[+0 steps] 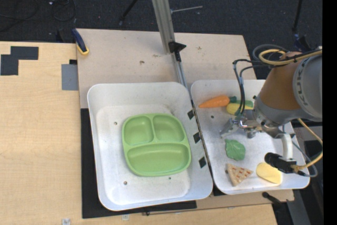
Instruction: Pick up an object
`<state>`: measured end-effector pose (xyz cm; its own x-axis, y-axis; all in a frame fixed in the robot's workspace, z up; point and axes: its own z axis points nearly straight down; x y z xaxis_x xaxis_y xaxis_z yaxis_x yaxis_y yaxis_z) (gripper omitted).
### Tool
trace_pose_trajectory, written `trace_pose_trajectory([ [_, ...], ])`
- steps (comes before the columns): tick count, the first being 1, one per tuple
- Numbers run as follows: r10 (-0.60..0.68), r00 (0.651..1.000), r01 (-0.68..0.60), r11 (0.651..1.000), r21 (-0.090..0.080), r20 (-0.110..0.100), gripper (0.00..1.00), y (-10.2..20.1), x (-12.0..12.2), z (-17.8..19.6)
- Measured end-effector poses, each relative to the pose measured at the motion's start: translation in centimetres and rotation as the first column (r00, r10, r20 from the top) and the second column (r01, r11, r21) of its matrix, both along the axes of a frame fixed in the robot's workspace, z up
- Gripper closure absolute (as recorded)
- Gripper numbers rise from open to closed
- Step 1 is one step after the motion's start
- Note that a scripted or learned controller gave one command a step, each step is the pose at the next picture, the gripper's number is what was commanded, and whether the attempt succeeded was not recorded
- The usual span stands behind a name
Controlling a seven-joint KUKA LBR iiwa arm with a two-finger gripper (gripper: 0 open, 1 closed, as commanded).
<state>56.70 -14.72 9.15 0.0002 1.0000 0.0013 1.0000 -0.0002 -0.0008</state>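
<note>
camera view puts my claw (238, 128) low in the right bin (210, 176); i cannot tell its state. green broccoli piece (235, 149) lies just below it, nearest. carrot (214, 102) sits above-left, long axis running left-right.

Even, diffuse overhead light; the white bin (100, 113) left of the gripper (239, 126) looks bright, shadows stay faint, and the whole frame is slightly soft.

Two shallow white bins, the left bin (105, 176) and the right bin (210, 134), sit touching on a pale bench (126, 55).
</note>
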Motion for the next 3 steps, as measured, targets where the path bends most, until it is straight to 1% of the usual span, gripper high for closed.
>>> trace_pose_trajectory([
  [1,-0.004,1.000,0.004,1.000,0.001,0.008,1.00,0.0,0.2,1.2],
  [2,0.000,1.000,0.000,1.000,-0.002,0.001,1.00,-0.3,0.1,5.4],
  [3,0.001,1.000,-0.001,1.000,-0.002,0.003,1.00,-0.7,0.3,9.7],
])
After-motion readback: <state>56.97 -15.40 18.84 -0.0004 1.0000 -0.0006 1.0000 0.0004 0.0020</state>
